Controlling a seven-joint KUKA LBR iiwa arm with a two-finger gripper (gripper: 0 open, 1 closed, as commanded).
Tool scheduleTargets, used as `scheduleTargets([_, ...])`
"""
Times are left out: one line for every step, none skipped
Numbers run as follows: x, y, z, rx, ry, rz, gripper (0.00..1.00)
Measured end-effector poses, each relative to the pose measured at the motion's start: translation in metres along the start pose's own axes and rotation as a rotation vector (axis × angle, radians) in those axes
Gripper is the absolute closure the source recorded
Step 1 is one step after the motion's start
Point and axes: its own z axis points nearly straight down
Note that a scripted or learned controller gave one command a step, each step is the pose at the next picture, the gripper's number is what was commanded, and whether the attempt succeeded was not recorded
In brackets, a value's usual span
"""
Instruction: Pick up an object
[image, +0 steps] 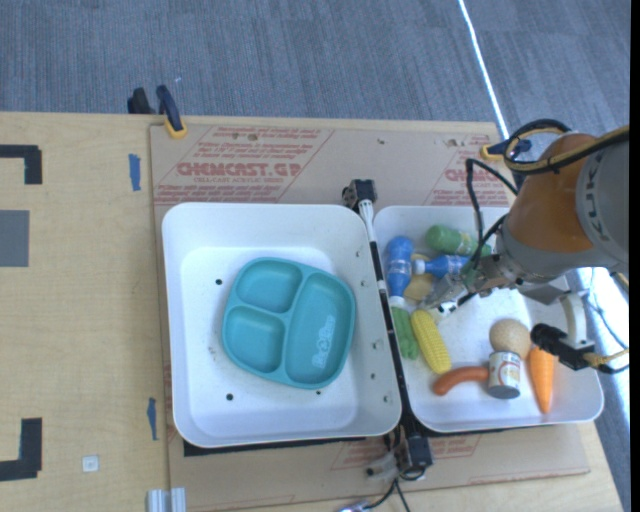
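The right bin (575, 405) holds several toy foods. A blue bottle (400, 262) and a green piece (447, 240) lie at its far left, with a yellow corn cob (430, 340) and a green vegetable (403, 330) below them. Nearer the front are an orange-red sausage (458, 380), a small can (505, 375), a beige potato (508, 335) and an orange carrot (541, 378). My gripper (455, 297) reaches down into this bin from the right, low over the cluster beside the blue bottle and just above the corn cob. Nothing visibly sits in it.
The left bin (190, 300) holds a teal divided plate (288, 322). The orange wrist band (550, 205) and the arm's cables hang over the right bin's far right corner. A clamp (360, 195) sits between the bins at the back.
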Motion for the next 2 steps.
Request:
scheduleTargets([0.002,0.001,0.0,0.0,0.004,0.159,0.0])
scheduleTargets([0.001,0.003,-0.012,-0.004,0.002,0.159,1.0])
